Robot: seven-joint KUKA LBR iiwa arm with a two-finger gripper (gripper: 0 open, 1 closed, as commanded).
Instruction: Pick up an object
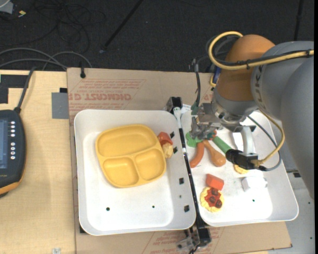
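Hung low over the upper left part of the right bin (278, 208), the gripper (203, 127), just above a green piece (193, 140) and a hot dog (198, 154); impossible to tell how it was set. Lay slantwise, that slim orange-brown hot dog, upper end toward the gripper, beside a drumstick (216, 155), an orange block (214, 182) and a small pizza (211, 199). Held a yellow divided tray (130, 155) and a small red and yellow toy (166, 144), the left bin (124, 213).
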